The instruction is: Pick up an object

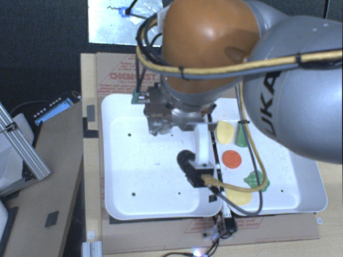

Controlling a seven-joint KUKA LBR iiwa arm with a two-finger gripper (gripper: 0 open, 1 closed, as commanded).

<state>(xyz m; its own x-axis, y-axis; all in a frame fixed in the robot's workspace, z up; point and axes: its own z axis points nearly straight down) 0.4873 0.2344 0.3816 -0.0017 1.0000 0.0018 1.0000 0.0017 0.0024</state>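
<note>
Currently grey two-finger gripper (159,118) hangs over rear of left shallow white bin (126,194); open/shut state can't be told. Right shallow white bin (301,193) holds flat orange-red round disc (231,159), yellow oval pc (225,131), crumpled green item (254,180), poss. a leaf.

The grey, orange-banded arm (214,52) overhangs a shallow white right bin (292,189) holding a round red-orange disc (231,159) and a yellow lump (225,132).
</note>
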